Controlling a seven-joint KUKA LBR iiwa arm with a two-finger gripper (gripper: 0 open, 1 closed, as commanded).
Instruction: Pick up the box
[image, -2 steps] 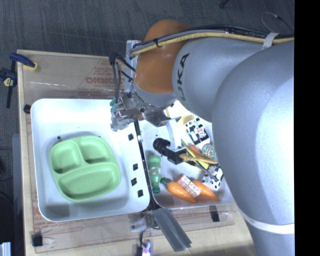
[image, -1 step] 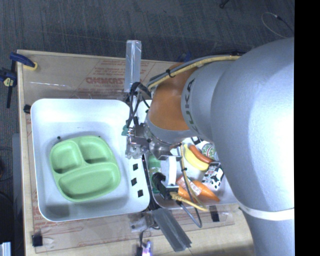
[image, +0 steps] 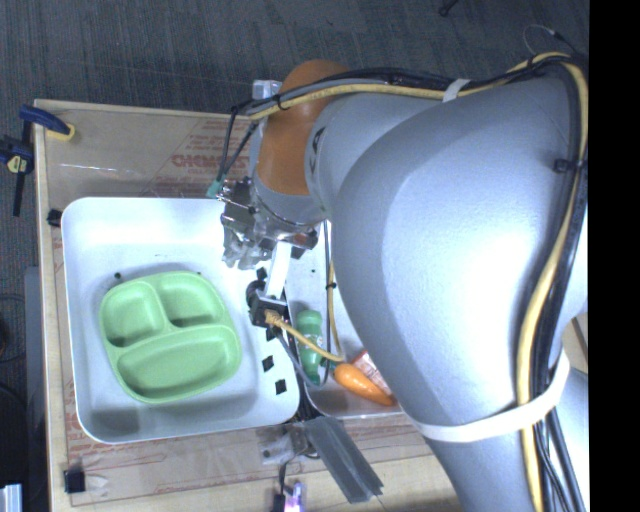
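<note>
Looking down at a slant, we see a pale wooden surface (image: 120, 140) with red printing, set on dark carpet (image: 150, 50); blue clamps (image: 45, 122) grip its far left corner. A shallow white bin (image: 90, 225) takes up the left half, and a green divided plate (image: 170, 335) lies flat in it, near the bin's left and front walls. We note bare white floor behind the plate and along the bin's right side. The second bin (image: 335, 405) adjoins the first on the right; we can make out just a sliver of its front rim.

The grey arm (image: 450, 260), with its orange band (image: 290, 140), crosses from the right and covers most of that second bin. Its pincer (image: 250, 245) hangs over the rear right part of the left bin; whether it is open or closed we cannot tell.

Beneath the arm we see an orange carrot-like object (image: 362, 385) and a green item (image: 310, 345), both partly hidden. We cannot identify the box among the visible things.
</note>
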